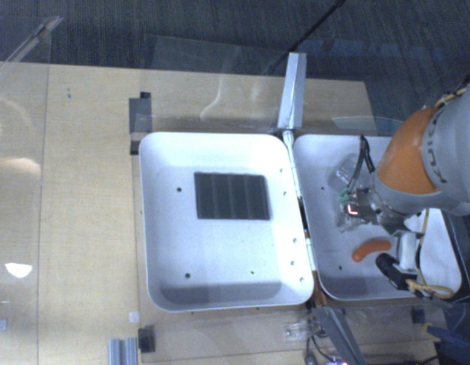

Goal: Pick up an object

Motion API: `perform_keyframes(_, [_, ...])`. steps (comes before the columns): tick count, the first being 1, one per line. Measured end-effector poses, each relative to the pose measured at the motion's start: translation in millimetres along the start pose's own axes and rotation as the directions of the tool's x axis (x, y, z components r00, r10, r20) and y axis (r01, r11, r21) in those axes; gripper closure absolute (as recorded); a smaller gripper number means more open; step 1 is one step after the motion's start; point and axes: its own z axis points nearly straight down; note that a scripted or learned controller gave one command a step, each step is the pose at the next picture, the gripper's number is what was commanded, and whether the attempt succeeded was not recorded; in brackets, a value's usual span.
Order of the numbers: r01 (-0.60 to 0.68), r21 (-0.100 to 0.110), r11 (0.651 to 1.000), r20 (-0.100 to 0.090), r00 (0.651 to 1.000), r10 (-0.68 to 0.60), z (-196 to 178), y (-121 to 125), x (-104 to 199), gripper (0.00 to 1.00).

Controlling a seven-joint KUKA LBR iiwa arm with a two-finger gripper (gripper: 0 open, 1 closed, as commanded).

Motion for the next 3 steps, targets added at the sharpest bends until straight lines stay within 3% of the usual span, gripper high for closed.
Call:
perform_keyframes(1, [0.001, 0.000, 1.000, 0.000, 1.000, -0.001, -0.1, 0.0, 0.0, 0.00])
perform_keyframes(2, [0.181, 0.099, 0.978, -0.045, 0.983, -0.178, 11.4, 121.0, -38.9, 0.00])
perform_keyframes(3, [0.163, -0.008, 0.987, 0.004, 0.987, -0.163, 5.4, 14.6, -74.0, 0.00])
